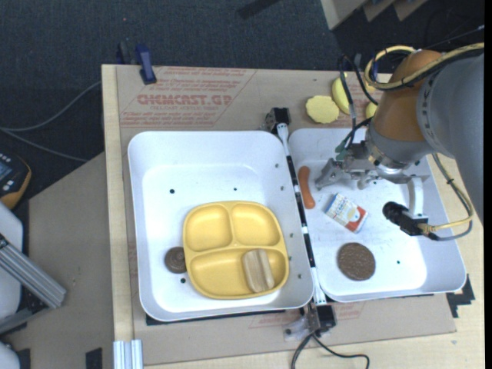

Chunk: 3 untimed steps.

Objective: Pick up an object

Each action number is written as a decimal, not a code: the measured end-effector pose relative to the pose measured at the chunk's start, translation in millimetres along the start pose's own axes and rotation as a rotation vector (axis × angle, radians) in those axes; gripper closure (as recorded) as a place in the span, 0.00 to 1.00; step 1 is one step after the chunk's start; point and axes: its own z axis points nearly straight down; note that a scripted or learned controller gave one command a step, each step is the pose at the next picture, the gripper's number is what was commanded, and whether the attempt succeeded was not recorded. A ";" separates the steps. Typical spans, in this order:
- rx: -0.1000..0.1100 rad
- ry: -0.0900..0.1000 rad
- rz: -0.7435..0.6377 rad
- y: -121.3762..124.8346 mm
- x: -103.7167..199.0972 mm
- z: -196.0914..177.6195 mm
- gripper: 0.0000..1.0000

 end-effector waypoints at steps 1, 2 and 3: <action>0.009 0.002 0.009 -92.2 -40.6 -24.2 0.00; 0.007 0.004 0.002 -118.1 -9.8 3.8 0.00; 0.006 0.003 0.002 -129.5 -4.2 16.4 0.00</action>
